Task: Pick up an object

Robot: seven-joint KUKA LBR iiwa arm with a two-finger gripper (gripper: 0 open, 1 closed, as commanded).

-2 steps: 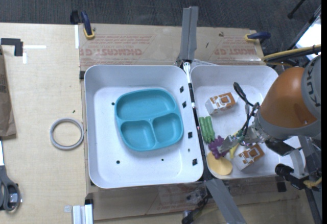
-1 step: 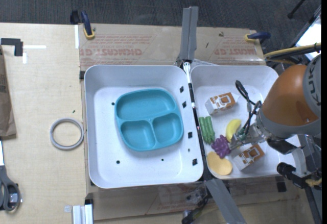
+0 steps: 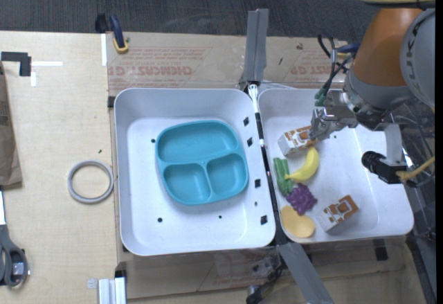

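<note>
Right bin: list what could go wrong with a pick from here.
1. The pincer sits at the small carton, which touches the banana; closing may nudge the banana or catch both.
2. The banana, green piece, grapes and yellow disc crowd the right bin's left wall, leaving little room for fingers.

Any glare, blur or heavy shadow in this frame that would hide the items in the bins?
Camera view: lighting is even, with only soft shadow along the left bin walls; the blue tray shows mild sheen, no blown-out glare. The banana and purple grapes read sharply, while the gripper is darker and slightly soft.
</note>
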